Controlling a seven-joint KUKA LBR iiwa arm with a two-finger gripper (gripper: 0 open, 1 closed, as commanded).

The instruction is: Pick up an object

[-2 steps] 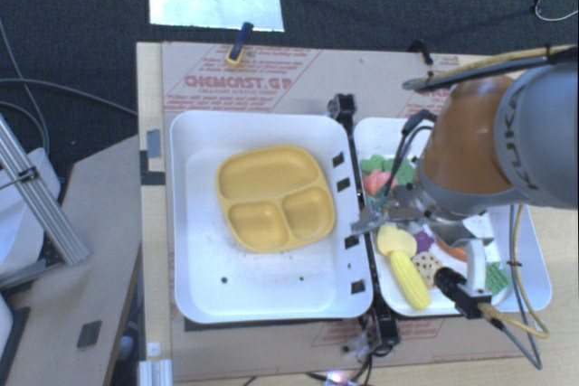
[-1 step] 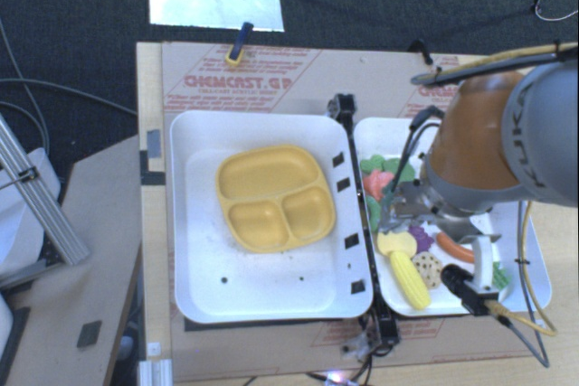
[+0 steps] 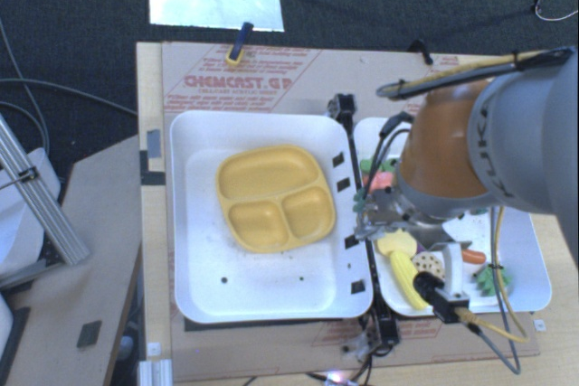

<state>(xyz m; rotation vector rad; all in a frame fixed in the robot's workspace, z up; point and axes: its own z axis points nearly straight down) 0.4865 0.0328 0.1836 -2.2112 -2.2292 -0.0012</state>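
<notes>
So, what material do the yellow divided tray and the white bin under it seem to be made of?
Yellow divided tray: probably moulded plastic, matte, judging by its rounded compartments and even colour. White bin: likely thin formed plastic, smooth with a slight sheen and soft rounded rim.

One fixed camera looks down at a slant on my bench (image 3: 298,72), both bins in frame: left bin (image 3: 194,221), right bin (image 3: 529,271). My arm (image 3: 493,149) (close under it) enters from the right.
</notes>
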